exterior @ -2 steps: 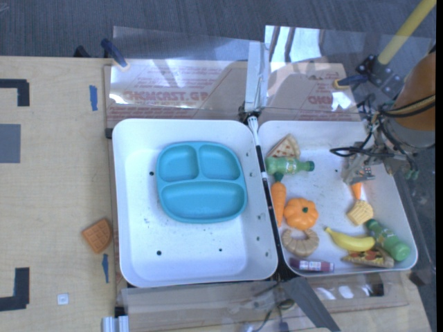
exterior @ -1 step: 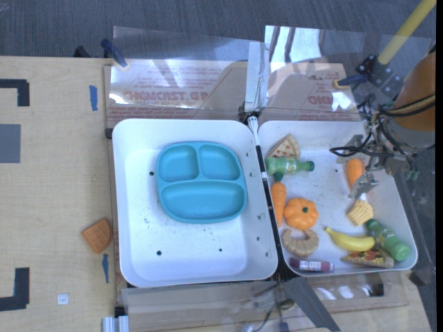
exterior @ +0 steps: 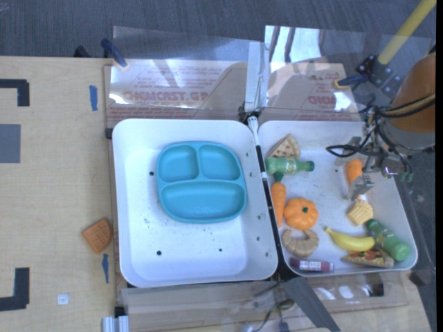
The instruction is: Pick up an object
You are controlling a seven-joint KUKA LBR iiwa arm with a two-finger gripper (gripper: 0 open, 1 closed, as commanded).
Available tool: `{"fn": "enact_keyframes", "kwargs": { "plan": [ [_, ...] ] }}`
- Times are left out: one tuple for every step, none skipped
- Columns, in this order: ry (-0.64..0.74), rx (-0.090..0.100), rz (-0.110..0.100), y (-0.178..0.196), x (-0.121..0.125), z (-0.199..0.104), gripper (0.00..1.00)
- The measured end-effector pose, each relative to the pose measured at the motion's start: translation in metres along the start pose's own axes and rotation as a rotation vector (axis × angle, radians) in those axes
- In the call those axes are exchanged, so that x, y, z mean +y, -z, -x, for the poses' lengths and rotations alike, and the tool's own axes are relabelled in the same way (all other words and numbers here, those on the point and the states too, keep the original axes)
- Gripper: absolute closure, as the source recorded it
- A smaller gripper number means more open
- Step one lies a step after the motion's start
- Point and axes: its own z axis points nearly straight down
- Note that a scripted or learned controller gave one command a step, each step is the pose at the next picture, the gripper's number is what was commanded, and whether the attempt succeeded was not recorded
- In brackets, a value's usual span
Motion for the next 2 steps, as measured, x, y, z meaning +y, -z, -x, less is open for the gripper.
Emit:
{"fn": "enact_keyframes", "kwargs": {
  "plan": [
    [-0.001,-0.016,-0.003,0.0154,-0.0001,0.0046,1.0],
    [-0.001,-0.015,-0.002,0.0143,0.0001,0.0041,0.0]
  ]
}}
